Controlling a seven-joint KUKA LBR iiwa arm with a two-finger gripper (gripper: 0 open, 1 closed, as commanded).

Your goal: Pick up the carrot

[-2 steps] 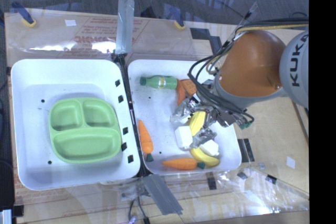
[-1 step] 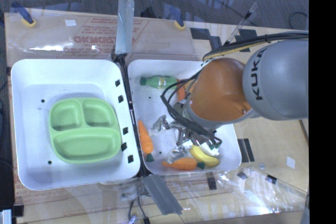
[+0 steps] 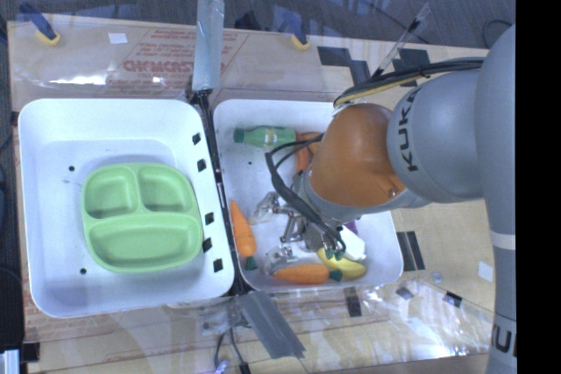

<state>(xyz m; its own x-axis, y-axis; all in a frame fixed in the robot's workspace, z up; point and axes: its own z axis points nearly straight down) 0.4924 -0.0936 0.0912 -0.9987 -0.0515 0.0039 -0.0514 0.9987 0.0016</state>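
Two white bins side by side on the tabletop (image 3: pixel 79 57). Left bin (image 3: pixel 39 188) holds one green divided plate (image 3: pixel 140 216), three compartments. Right bin (image 3: pixel 386 251) holds the rest.

Carrots — two clear ones. One carrot (image 3: pixel 243 229) lies against the right bin's left wall, long axis running roughly up-down in view, slightly slanted, green stub end toward the bin's near edge. Second carrot (image 3: pixel 301 273) lies along the near wall, long axis roughly left-right. A further orange piece (image 3: pixel 305 151) shows near the far wall beside the arm — can't tell what it is.

Also one green bottle (image 3: pixel 266 136) lying flat by the far wall, one yellow item (image 3: pixel 344 265) next to the second carrot.

Hand (image 3: pixel 287 232) sits low in the right bin, between the two carrots, metal fingers spread apart, nothing between them.
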